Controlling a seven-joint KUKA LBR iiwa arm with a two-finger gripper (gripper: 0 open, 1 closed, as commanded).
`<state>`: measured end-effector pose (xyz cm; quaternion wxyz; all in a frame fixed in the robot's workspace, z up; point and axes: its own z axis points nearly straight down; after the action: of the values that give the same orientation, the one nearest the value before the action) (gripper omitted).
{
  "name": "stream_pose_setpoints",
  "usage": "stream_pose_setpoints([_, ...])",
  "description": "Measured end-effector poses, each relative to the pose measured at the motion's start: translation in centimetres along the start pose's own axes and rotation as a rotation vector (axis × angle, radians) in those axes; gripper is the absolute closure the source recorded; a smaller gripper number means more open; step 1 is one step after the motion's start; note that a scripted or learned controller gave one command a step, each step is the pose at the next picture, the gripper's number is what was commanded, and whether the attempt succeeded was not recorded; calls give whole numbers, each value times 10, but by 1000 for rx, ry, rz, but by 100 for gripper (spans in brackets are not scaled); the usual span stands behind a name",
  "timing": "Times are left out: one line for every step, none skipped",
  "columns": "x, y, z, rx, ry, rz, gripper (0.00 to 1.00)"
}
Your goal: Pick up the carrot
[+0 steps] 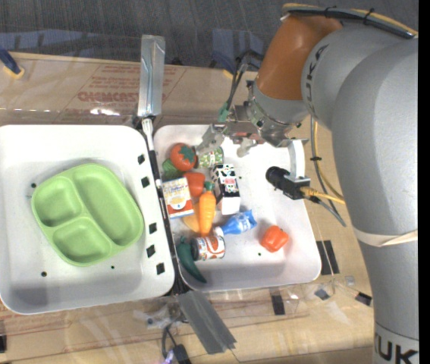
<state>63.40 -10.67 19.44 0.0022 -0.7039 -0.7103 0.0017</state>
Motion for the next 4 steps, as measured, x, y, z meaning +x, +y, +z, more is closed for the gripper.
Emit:
stream_pose_setpoints([2, -31, 71, -24, 0, 181, 0])
stream_pose_setpoints([-2, -58, 85, -50, -6, 190, 0])
stream_pose_setpoints([-5, -102, 85, -53, -4, 239, 0])
stream_pose_setpoints([34, -95, 3, -4, 1, 443, 0])
